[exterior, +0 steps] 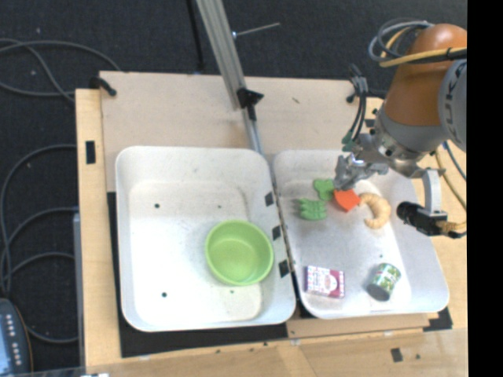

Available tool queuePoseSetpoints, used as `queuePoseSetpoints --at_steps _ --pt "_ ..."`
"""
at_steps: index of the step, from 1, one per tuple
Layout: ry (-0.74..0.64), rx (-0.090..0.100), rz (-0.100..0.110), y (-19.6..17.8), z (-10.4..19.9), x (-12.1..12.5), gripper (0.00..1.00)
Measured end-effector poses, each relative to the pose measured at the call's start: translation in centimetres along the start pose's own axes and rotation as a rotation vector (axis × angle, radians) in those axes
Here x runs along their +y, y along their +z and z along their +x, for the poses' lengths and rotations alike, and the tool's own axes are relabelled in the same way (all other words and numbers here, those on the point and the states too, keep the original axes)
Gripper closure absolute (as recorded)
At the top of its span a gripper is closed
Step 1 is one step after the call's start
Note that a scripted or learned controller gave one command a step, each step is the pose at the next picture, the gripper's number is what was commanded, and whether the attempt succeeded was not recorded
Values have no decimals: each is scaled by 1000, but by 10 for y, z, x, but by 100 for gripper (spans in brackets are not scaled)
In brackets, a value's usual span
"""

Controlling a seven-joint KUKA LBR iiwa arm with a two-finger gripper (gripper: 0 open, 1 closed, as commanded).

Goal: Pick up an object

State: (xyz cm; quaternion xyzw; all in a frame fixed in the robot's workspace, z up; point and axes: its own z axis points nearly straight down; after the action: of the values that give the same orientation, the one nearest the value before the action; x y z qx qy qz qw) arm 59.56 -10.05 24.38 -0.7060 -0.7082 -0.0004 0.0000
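My gripper [346, 181] hangs low over the back of the right bin [416, 289], its tip just above an orange-red object [346, 201]. A green toy [312, 208] lies to the left of that, with another green piece [323, 187] just behind it. A tan croissant-shaped item [377, 210] rests to the right of the orange one. Nearer the front lie a purple-and-white packet [324, 281] and a small green can [384, 280]. Nothing is seen held between the fingers.
The left bin [157, 210] holds a light green bowl [238, 253]. A slanted metal pole [228, 53] rises from behind the bins. Cables lie on the dark floor at the left. Bare bin floor lies between the packet and the toys.
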Motion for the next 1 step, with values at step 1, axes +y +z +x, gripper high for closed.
queuePoseSetpoints --at_steps 1 --pt "-4 0 1 9 54 5 100"
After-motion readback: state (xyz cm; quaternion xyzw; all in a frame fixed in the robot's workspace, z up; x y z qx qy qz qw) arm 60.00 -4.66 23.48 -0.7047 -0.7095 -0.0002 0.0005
